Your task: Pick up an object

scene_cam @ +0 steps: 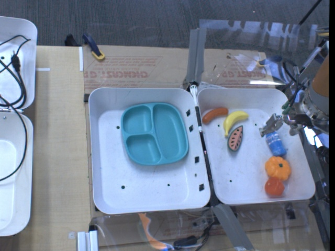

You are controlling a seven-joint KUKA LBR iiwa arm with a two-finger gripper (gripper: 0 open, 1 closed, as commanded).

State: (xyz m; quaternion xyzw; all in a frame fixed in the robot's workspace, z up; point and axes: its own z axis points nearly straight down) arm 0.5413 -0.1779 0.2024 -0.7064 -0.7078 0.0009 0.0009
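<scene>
We see the fingers [272, 124] just above the blue bottle [276, 143], but cannot tell how wide they are.

Blue bottle [276, 143] lying in right bin [251, 192], near pumpkin [277, 168].

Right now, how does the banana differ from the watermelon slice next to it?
The banana is plain yellow; the watermelon slice is red with dark seeds and a green rind. The banana curves sideways, higher up in the view; the slice stands lengthwise below it. Both lie in the right bin, close together.
</scene>
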